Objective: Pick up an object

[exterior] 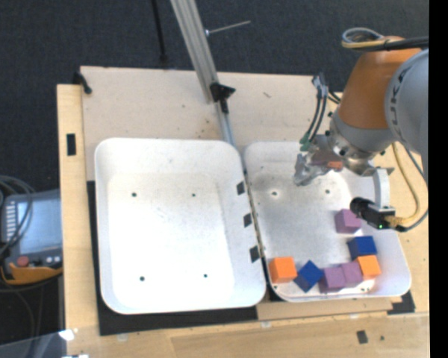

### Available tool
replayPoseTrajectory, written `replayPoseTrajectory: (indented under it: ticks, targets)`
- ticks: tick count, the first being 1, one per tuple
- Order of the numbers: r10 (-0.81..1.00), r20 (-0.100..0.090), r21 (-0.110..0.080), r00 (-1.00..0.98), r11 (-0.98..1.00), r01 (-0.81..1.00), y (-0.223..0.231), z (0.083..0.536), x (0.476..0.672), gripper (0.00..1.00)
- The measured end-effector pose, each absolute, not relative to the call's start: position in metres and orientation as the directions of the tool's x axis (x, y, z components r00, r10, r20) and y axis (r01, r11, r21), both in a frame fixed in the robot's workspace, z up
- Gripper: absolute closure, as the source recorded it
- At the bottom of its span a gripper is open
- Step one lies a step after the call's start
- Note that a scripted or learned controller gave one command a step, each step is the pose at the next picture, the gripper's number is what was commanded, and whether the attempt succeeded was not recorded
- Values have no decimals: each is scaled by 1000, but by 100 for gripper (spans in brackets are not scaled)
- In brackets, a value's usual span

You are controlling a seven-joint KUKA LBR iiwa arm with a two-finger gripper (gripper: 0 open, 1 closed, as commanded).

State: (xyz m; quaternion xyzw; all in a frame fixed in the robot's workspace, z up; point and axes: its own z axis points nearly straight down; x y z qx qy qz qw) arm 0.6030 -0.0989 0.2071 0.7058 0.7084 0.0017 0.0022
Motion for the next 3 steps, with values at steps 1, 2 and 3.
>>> replayPoseTrajectory:
  ticks: [1, 2, 3]
  targets:
    - [1000, 1, 3, -7, 7, 1000, -53, 219, 601, 100]
    - [1000, 2, 3, -8, 8, 1000, -2, 234, 606, 100]
    - [1000, 0, 2, -7, 7, 1000, 43, 227, 609, 100]
